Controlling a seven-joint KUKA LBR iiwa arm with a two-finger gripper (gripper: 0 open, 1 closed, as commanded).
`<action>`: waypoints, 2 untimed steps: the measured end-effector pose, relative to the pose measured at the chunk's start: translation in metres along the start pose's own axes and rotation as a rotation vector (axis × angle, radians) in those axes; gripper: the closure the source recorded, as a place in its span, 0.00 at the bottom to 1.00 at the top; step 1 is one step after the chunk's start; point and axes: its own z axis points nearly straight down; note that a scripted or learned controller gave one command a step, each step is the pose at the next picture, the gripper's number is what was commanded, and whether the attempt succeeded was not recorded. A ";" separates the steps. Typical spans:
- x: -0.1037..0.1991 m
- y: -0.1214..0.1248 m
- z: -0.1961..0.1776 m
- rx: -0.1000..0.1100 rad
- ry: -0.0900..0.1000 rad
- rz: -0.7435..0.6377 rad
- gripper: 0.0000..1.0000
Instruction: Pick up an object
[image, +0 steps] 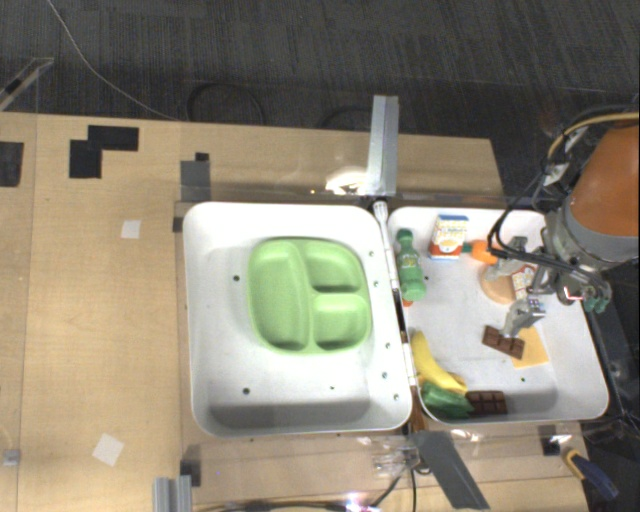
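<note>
Chocolate bar (503, 343) beneath gripper (522, 316)

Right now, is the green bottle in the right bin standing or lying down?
Lying down: the green bottle shows its full length along the right bin's left wall.

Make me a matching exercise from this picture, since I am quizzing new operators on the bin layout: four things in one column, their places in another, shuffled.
Things:
1. green divided tray
2. banana
3. green bottle
4. small carton

Places:
A. right bin, far edge
B. left bin, in the middle
C. right bin, near left corner
D. right bin, along the left wall, far half

Pairs: 1-B, 2-C, 3-D, 4-A
</note>
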 end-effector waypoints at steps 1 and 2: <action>0.016 -0.019 0.101 0.001 -0.001 0.047 0.00; 0.057 0.002 0.104 0.008 -0.021 -0.255 0.00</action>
